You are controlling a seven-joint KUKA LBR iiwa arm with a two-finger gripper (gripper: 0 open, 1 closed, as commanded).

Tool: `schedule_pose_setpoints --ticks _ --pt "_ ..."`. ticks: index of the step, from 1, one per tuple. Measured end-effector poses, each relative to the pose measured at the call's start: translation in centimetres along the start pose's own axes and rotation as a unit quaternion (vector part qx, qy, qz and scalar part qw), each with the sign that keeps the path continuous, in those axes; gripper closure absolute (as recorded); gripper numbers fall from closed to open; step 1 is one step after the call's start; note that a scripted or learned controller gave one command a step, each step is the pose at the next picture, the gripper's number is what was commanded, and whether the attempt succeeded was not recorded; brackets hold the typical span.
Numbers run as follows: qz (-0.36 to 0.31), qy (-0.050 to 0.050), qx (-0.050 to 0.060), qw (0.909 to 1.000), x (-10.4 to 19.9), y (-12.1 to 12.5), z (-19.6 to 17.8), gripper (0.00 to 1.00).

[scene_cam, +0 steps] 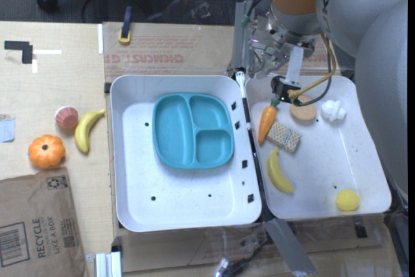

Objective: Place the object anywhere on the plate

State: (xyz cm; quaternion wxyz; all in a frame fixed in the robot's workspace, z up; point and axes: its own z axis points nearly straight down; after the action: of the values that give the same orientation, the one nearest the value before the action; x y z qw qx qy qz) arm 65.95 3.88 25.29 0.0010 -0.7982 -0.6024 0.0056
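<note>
Camera view: gripper (269, 65), grip can't tell; carrot (266, 123) at its 6 o'clock, prob light, stiff, slick. I'd pinch mid-body.

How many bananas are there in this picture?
2. One banana lies in the right bin below the carrot; the other banana lies on the bench left of both bins, beside the pumpkin.

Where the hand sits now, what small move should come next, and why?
Probably lower the hand toward the carrot: the hand hangs above the right bin's back edge, the carrot lies nearest below it, and the blue plate in the left bin awaits an object.
</note>
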Motion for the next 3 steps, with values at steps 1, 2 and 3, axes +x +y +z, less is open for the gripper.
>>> schedule_pose_setpoints --ticks 1,2,3 --pt "0.0 -0.002 0.002 1.0 -0.1 0.1 -0.7 1.0" --pt "0.0 -0.003 0.004 1.0 -0.2 0.1 -1.3 1.0" --pt "-0.07 0.002 -0.002 0.9975 1.7 -0.5 2.5 1.0"
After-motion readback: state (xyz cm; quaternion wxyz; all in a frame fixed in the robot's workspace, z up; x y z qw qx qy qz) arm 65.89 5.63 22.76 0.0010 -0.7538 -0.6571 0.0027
